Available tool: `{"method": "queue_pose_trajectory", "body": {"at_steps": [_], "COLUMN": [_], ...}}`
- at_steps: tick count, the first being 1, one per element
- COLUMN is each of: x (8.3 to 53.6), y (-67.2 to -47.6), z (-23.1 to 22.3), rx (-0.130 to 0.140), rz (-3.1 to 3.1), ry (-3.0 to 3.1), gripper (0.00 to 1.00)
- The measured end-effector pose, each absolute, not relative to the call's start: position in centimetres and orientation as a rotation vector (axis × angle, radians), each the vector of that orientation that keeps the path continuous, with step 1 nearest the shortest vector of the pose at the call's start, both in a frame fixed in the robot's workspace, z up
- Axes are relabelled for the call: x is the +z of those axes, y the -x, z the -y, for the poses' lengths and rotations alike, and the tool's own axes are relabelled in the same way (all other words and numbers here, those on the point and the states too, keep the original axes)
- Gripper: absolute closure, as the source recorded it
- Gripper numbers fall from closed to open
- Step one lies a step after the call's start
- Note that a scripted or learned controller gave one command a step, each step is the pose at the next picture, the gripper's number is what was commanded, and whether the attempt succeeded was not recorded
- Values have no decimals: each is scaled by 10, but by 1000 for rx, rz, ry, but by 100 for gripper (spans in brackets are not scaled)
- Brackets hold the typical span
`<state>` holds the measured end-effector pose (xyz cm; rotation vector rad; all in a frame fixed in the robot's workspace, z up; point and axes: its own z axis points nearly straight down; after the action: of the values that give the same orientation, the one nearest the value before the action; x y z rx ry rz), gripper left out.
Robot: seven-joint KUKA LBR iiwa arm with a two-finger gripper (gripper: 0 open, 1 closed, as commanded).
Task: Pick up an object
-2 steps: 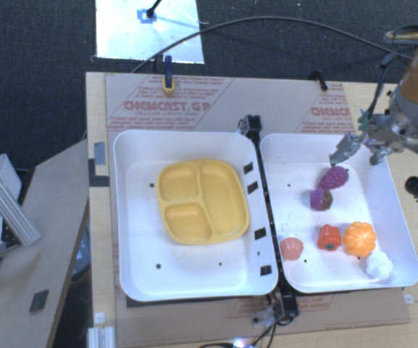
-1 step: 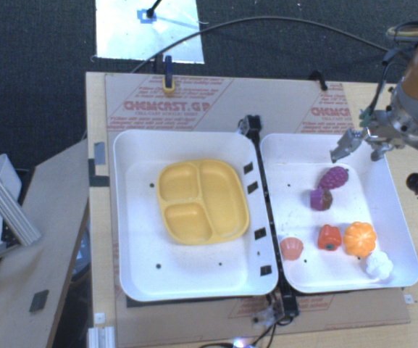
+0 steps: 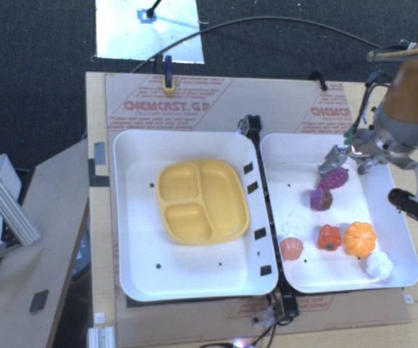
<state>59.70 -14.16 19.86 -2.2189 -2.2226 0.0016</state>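
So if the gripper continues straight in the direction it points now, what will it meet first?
Probably the purple grape bunch, which lies right at the tip of the gripper in the right bin. Depth is unclear from this single view, so contact may already exist.

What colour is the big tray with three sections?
Yellow. The divided tray shows clearly in the camera view, lying in the left bin.

The only readable print stands on the clear protective sheet (image 3: pixel 194 100) that covers the bench under the two bins. Red letters near its far edge, behind the left bin, spell "CHEMCAST GP", with a smaller line beneath too fine to make out. The same red mark recurs at the far right corner, slanted and partly hidden.
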Motion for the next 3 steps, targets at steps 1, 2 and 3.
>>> {"method": "queue_pose_trajectory", "body": {"at_steps": [1, 2, 3], "x": [157, 113, 127], "y": [-597, -600, -602], "z": [143, 137, 138], "rx": [1, 1, -4], "rz": [2222, 2225, 2228], "ry": [2220, 2216, 2221], "gripper": [0, 0, 100]}}
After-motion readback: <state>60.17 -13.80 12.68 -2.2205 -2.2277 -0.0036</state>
